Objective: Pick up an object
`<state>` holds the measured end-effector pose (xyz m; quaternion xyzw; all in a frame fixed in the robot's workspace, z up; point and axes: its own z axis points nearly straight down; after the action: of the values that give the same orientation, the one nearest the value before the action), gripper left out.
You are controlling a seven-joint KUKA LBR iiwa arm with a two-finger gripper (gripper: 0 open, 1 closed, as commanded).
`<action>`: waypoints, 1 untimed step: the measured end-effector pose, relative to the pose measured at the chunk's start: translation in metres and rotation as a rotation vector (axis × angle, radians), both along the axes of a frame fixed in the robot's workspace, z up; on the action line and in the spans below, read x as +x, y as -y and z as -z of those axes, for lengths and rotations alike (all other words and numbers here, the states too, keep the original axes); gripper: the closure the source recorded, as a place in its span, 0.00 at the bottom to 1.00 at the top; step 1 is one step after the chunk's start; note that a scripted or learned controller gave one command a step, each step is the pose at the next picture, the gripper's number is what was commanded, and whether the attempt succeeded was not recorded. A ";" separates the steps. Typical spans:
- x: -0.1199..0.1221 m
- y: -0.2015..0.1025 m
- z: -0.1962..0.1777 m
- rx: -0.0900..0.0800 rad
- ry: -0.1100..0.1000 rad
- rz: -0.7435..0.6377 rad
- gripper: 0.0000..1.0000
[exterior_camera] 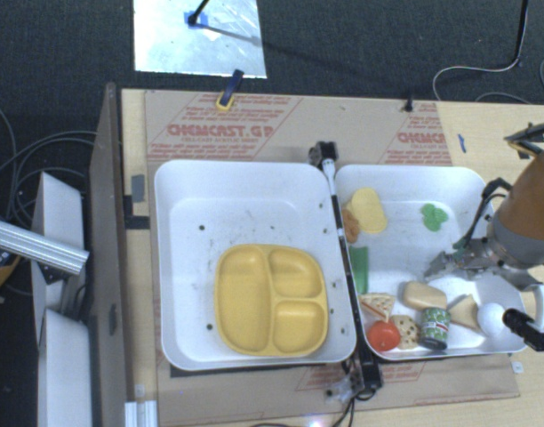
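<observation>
Beige and rounded, a bread-like piece point(424, 294) lies in the right bin point(405, 178) towards five o'clock of its floor. It is the item nearest the gripper point(450, 263), which hangs just above it at twelve o'clock with nothing visibly in its grasp. Whether the gripper is spread or closed cannot be told from this slanted view.

At six o'clock from the beige piece, touching or nearly so, stands a small green-labelled can point(436, 326), tilted. At three o'clock from the can lies a pale wedge point(466, 311), and beyond it a white egg-shaped item point(491, 318) sits close to the bin's right wall. At nine o'clock from the can are a speckled cookie point(404, 330) and then a red tomato point(384, 335), with a sandwich slice point(377, 306) just above them. A flat green piece point(358, 269) lies along the bin's left wall at nine o'clock.

Up towards eleven o'clock rests a pale yellow item point(369, 210), with a brownish piece point(350, 225) beside it against the wall. A small green item point(434, 216) lies alone at about one o'clock, well apart from the rest.

The grey arm with its orange band point(530, 212) enters from three o'clock. The left bin point(245, 181) holds a yellow divided plate point(272, 299) towards its six o'clock side. Both bins rest on a brown printed board point(220, 130).
</observation>
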<state>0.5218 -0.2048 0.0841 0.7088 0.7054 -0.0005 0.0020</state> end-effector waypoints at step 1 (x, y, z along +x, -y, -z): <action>0.100 -0.059 -0.002 0.003 0.009 -0.018 0.00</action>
<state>0.6216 -0.1453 0.0859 0.7026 0.7116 0.0039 0.0040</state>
